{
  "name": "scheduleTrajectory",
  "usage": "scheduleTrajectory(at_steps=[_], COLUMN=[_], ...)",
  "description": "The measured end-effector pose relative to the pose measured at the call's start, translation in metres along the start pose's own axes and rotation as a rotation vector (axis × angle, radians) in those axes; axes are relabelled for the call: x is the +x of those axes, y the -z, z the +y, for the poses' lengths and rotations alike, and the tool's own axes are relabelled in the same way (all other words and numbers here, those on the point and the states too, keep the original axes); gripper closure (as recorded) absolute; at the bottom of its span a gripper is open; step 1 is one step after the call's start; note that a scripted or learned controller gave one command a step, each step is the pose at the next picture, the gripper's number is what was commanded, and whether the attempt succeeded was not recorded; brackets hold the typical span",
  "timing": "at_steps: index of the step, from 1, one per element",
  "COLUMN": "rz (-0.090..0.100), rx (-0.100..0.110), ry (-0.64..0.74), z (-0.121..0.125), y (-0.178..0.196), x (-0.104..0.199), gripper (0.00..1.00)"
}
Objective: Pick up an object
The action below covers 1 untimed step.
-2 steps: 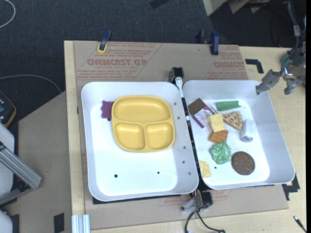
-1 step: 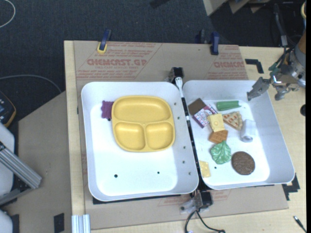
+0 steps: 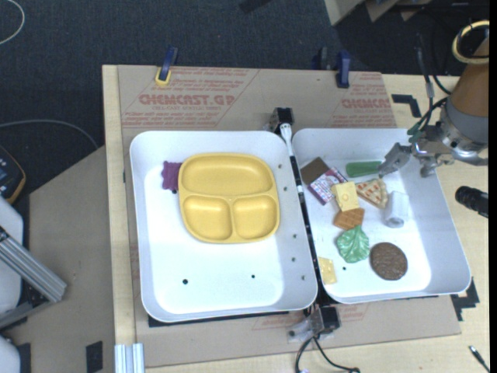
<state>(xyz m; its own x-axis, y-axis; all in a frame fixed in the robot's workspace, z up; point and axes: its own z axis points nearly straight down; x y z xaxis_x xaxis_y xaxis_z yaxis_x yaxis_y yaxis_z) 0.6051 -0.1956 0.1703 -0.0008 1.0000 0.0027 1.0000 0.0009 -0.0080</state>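
Note:
The right bin (image 3: 443, 231) holds several small toy foods: a green bar (image 3: 362, 169), a pizza slice (image 3: 373, 193), a yellow cheese block (image 3: 347, 196), a grey cylinder (image 3: 396, 208), an orange waffle piece (image 3: 349, 218), a green lettuce leaf (image 3: 353, 245) and a brown cookie (image 3: 388, 260). My gripper (image 3: 410, 162) hangs over the bin's upper right part, just right of the green bar. It is open, and between its fingers I see just the bin floor.
A brown card (image 3: 314, 169) and a pink packet (image 3: 324, 189) lie by the right bin's left wall, with a small yellow cracker (image 3: 328, 270) at its bottom left. The left bin (image 3: 155, 270) holds a yellow divided plate (image 3: 229, 196) and a purple piece (image 3: 171, 175).

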Motion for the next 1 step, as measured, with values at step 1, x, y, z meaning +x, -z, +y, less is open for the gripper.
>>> scheduleTrajectory(at_steps=[1], rz=[0.0], rx=[-0.001], ry=[0.0], z=[-0.0006], y=[-0.0567], x=[0.0106], gripper=[0.0])
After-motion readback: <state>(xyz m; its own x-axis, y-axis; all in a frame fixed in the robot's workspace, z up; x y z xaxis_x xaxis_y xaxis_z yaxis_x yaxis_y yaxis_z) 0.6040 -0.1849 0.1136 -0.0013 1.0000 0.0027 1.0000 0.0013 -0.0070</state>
